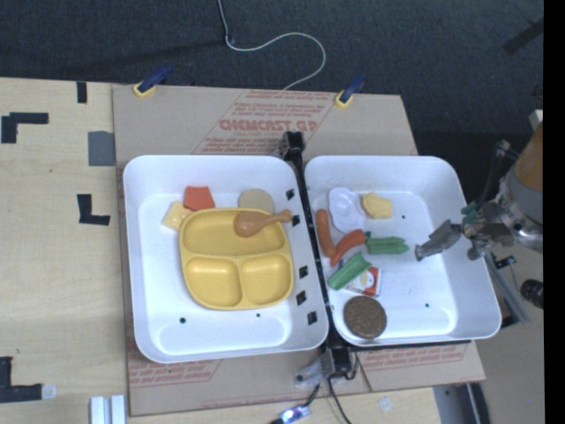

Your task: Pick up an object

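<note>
Camera view is centred on a yellow plastic divided plate (237, 259) lying in the left shallow white bin (141, 263). A brown wooden spoon (258, 223) is laid across the plate's upper rim, and a round beige piece (256, 200) is half hidden behind that rim beside an orange block (199, 198) and a yellow wedge (175, 215). To the plate's right, in the right white bin (441, 307), a red sausage-shaped toy (325, 230), a green bean-like toy (348, 270), a brown round disc (364, 317) and a yellow lump (377, 206) are seen. Far right of the plate, the grey two-finger gripper (437, 241) is held over that bin's right side; whether it is open cannot be told, and nothing is seen in it.
</note>
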{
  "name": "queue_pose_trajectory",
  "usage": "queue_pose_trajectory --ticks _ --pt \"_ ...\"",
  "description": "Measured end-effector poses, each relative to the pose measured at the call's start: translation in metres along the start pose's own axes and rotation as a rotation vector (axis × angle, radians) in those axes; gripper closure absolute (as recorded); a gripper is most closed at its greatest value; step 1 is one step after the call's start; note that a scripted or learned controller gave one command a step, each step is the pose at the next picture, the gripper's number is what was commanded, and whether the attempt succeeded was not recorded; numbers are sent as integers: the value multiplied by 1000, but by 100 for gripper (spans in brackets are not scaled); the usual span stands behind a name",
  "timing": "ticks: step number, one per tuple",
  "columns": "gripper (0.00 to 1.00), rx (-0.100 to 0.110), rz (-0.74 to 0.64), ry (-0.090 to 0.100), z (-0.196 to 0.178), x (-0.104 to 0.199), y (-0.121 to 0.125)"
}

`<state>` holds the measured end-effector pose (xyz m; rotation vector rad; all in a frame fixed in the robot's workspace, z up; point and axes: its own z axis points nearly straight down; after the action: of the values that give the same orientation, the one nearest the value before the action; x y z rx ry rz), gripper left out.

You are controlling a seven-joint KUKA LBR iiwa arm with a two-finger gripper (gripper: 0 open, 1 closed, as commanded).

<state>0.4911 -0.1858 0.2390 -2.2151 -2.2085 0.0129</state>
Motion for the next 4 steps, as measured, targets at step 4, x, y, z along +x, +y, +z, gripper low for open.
queue_pose_trajectory --ticks 4 --pt "0 -5 -3 0 138 -7 4"
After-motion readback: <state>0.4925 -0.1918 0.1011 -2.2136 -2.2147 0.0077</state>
